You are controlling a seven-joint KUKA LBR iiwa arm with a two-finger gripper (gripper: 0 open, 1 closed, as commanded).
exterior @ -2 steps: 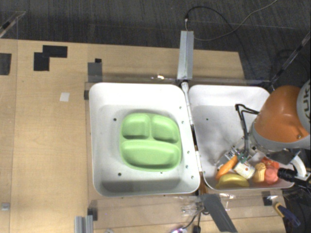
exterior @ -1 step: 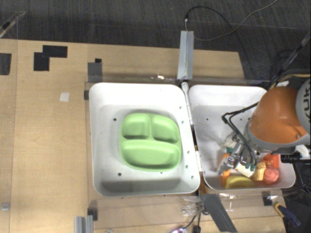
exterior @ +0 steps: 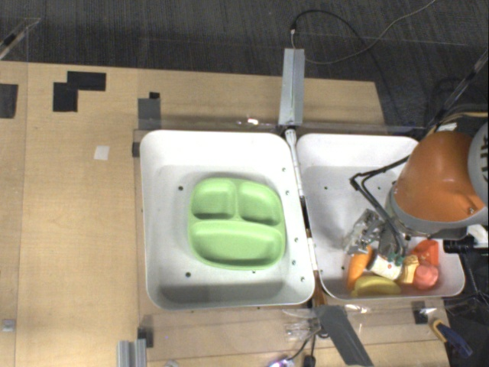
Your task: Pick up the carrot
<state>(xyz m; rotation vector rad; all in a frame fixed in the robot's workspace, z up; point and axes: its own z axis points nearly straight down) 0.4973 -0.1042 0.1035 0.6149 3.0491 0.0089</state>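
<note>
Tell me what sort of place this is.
Probably a robotics lab bench set up for pick-and-place trials: two white bins side by side, a green divided plate, toy food including a carrot, and loose cables.

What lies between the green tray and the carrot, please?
In the camera view, the two bins' adjoining walls and bare white floor of the right bin lie between the green tray and the carrot.
</note>
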